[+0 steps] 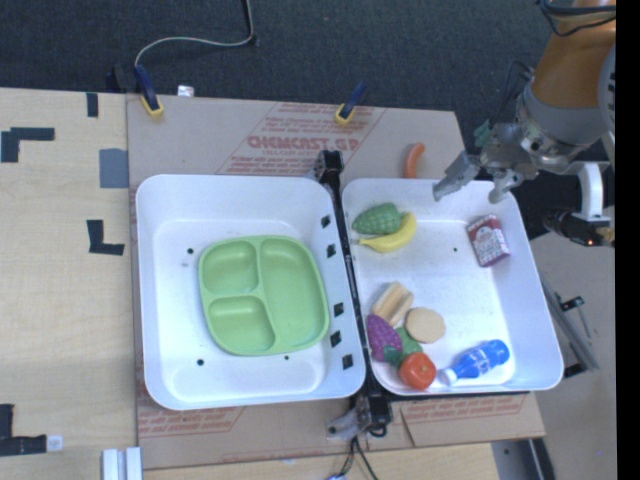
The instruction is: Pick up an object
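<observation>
The end effector, fingers spread with nothing between them, hovers over the right bin's far rim, just beside the small red-and-white packet near its right wall.

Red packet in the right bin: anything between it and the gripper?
Nothing visible. The gripper sits over the right bin's far rim, and the red packet lies just in front of it on bare bin floor, apart from the banana.
</observation>
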Action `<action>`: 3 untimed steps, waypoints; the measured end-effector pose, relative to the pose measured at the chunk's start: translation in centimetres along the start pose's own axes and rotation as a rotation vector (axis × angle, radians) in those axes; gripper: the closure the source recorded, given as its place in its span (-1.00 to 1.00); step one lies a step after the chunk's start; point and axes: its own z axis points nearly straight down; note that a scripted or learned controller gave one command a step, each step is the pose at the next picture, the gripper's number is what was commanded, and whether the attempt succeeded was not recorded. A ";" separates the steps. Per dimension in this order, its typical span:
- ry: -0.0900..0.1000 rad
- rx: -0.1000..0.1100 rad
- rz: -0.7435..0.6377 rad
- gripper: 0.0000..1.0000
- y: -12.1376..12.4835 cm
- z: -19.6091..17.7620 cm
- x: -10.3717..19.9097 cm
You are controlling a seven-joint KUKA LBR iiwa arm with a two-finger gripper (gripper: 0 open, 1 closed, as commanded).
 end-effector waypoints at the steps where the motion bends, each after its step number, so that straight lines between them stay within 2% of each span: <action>1: 0.001 0.003 -0.001 -1.00 -3.7 8.0 5.3; 2: 0.001 0.002 0.002 -1.00 -11.5 17.9 4.5; 3: 0.001 -0.004 0.000 -1.00 -10.8 18.2 1.6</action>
